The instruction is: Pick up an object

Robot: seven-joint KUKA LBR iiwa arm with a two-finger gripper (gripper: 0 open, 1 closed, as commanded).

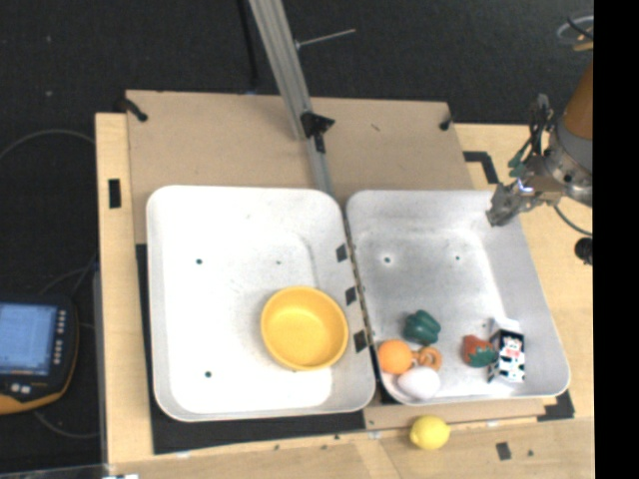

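Nearest the lens, a yellow lemon lay outside the right bin, nothing yet picked, the gripper at the rim, its grip state indiscernible.

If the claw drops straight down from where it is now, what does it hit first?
Probably the right bin's bare floor or rim near its upper right corner; the claw hangs there. The cluster of small objects lies well off that line. Depth is unclear.
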